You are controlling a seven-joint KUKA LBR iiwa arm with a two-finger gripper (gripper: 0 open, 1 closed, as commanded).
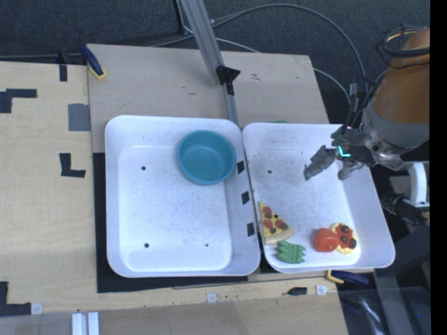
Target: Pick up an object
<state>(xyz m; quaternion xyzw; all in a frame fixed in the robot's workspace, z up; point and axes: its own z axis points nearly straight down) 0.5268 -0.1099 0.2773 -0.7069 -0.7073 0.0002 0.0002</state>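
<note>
Three toy foods are seen along the right bin's (pixel 363 208) near edge: a pizza slice (pixel 273 225), a green piece (pixel 291 252), a red-and-yellow piece (pixel 334 239). The gripper (pixel 331 167) is poised above, fingers spread, nothing held. A blue bowl (pixel 206 158) is seated in the left bin (pixel 133 236).

We see two white bins side by side: left bin (pixel 133 250), right bin (pixel 370 253). Desk (pixel 42 208) has black tape marks (pixel 68 165); grey pole (pixel 199 19) slants over it
</note>
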